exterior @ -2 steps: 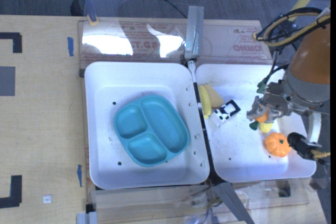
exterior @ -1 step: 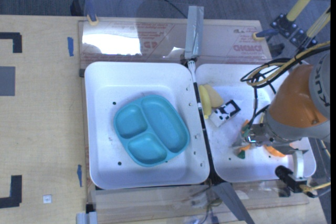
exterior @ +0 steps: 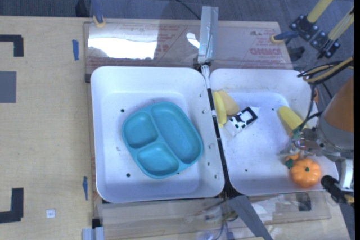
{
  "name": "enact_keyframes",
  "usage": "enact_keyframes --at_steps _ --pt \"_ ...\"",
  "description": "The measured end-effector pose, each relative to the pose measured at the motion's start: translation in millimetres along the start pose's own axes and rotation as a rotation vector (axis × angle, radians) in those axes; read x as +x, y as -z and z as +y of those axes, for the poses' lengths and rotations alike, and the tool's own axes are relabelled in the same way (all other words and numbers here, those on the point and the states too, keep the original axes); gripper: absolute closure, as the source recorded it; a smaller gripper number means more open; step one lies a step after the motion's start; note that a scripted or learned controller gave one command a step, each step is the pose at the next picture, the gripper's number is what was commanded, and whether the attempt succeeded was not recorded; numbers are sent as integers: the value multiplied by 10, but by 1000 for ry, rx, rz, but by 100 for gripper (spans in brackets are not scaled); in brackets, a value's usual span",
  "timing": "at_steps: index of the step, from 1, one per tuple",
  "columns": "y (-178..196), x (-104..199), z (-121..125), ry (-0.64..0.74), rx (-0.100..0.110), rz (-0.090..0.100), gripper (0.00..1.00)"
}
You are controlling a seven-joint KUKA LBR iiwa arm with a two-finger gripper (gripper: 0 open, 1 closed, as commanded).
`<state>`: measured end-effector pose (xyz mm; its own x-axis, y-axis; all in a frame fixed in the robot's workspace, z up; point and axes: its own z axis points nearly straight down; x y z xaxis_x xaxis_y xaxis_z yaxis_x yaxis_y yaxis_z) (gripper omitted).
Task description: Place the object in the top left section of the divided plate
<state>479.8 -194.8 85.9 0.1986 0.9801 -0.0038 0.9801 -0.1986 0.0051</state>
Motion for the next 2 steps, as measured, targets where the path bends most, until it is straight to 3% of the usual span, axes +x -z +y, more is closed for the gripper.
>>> enact_keyframes --at_steps 1,2 --pt "13 611 -110 410 0 6 100" --pt "4 -148 239 68 4 11 100"
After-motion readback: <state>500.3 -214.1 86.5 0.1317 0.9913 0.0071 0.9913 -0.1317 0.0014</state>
